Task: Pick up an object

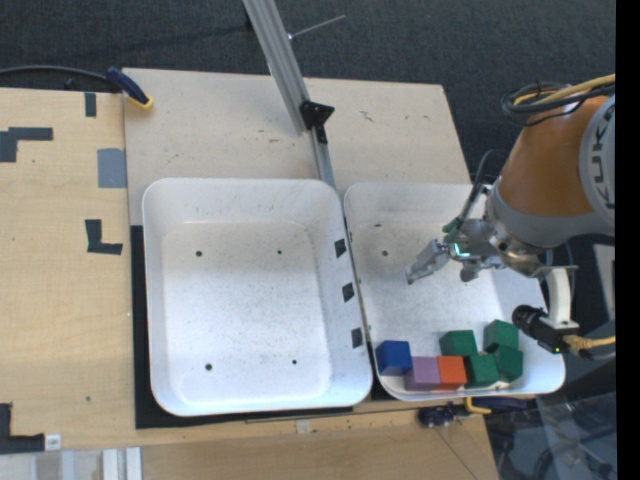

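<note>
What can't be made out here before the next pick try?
- Gripper, camera view: small and blurred, finger state unreadable; nothing visibly between them.
- Green blocks in the right bin: packed together, count and edges unclear.
- Purple block and orange block: touching, seam hard to judge.
- Arm: cut off by the right edge.
</note>
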You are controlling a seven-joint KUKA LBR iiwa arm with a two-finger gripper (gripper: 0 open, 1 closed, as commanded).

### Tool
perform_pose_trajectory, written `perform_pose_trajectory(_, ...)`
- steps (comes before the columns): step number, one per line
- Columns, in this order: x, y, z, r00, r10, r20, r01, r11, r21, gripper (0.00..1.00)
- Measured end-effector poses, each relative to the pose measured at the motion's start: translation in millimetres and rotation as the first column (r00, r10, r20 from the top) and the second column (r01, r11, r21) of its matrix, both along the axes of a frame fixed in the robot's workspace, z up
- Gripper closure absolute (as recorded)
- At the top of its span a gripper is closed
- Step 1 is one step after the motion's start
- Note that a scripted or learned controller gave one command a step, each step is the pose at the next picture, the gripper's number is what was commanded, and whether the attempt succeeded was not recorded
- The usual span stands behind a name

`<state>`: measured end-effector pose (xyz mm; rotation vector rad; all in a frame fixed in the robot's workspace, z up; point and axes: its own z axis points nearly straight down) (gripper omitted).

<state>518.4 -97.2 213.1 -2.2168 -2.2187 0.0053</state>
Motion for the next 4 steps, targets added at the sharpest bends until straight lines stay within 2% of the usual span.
perform_pose_trajectory(1,0.9,0.0,2.0,1.0,0.001,0.004,-0.001,1.0,0.0,0.0)
perform_pose_trajectory(3,-3.7,4.3,-123.4,1.0,-0.001,0.0,0.001,1.0,-0.001,0.0)
perform_pose_trajectory(4,-4.4,5.1,-121.7,1.0,0.0,0.002,0.0,1.0,0.0,0.0)
